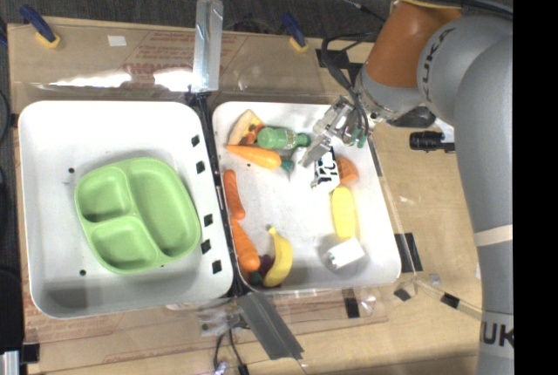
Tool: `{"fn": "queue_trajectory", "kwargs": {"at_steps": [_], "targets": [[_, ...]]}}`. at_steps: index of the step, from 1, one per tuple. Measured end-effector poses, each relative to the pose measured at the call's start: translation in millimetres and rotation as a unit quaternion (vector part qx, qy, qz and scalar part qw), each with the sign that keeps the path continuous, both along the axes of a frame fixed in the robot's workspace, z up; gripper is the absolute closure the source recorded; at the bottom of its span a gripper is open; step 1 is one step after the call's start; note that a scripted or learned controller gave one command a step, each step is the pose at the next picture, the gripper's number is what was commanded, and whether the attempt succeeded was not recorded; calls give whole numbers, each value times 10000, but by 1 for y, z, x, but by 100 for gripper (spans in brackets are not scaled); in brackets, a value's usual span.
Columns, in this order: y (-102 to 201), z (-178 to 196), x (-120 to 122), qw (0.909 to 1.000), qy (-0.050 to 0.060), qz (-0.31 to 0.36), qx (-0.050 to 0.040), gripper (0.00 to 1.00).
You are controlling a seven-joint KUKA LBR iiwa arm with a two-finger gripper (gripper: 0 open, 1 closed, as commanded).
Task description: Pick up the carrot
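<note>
The carrot (254,157) is orange and tapered, and lies on its side in the upper left part of the right bin (384,216). A green bottle (279,138) lies just above it, with a pizza-slice toy (244,126) next to that. My gripper (308,152) hangs over the bin's upper middle, just right of the carrot's thick end and beside the bottle. Nothing shows in its grasp.
The right bin also holds two long orange-red items (233,194) along its left wall, a banana (279,257), a yellow block (343,212), a white block (345,254), a black-and-white item (325,172) and a red piece (348,168). A green divided plate (135,213) sits in the left bin (44,129).
</note>
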State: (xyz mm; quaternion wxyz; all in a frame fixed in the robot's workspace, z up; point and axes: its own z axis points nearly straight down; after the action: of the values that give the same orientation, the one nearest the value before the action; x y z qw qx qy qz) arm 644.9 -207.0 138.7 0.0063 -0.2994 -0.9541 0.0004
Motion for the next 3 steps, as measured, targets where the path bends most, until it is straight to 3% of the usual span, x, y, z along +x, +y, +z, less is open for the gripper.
{"fn": "queue_trajectory", "kwargs": {"at_steps": [1, 2, 3], "targets": [[1, 19, 5, 10000, -77, 39, -25, 100], [21, 72, -28, 9999, -88, 104, -23, 100], [8, 94, -80, 9987, -61, -501, -22, 100]]}}
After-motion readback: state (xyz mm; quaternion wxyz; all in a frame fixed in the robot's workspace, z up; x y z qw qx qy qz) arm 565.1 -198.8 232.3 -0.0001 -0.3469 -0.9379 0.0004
